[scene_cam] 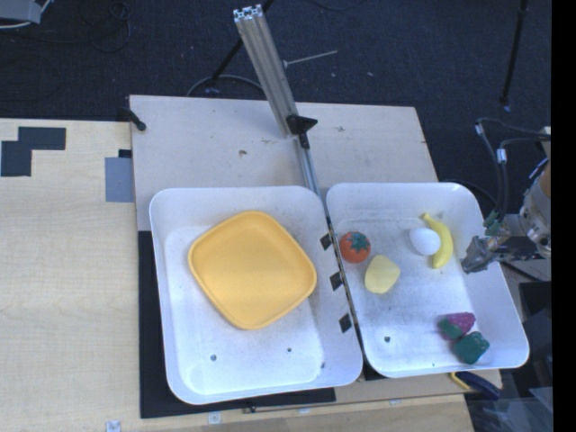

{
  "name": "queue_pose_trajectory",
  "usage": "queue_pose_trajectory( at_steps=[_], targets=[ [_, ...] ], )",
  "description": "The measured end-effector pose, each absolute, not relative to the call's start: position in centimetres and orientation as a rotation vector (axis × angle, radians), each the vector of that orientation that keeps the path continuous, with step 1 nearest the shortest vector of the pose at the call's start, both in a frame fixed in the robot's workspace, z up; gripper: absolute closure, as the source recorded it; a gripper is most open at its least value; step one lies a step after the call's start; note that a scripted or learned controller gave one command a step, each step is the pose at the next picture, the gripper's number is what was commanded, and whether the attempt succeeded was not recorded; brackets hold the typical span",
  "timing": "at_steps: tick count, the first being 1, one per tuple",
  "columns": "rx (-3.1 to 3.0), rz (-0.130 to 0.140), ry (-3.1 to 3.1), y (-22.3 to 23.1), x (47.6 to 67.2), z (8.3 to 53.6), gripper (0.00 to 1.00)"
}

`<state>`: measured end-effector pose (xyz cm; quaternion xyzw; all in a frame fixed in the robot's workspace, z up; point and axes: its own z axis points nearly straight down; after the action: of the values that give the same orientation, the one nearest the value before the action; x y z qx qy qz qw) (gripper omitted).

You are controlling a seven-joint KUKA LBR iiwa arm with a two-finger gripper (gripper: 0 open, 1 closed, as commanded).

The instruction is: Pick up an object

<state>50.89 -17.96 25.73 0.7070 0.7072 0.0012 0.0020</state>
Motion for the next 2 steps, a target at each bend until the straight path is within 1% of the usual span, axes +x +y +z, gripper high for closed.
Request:
queue_pose_trajectory(
  at_steps=[1,2],
  targets=[
    [2.218,0.0,2.225,-13.3,52.3,26.3,1.0],
    [2.217,0.0,2.228,-7.4,54.1,25.5,1.0]
  ],
)
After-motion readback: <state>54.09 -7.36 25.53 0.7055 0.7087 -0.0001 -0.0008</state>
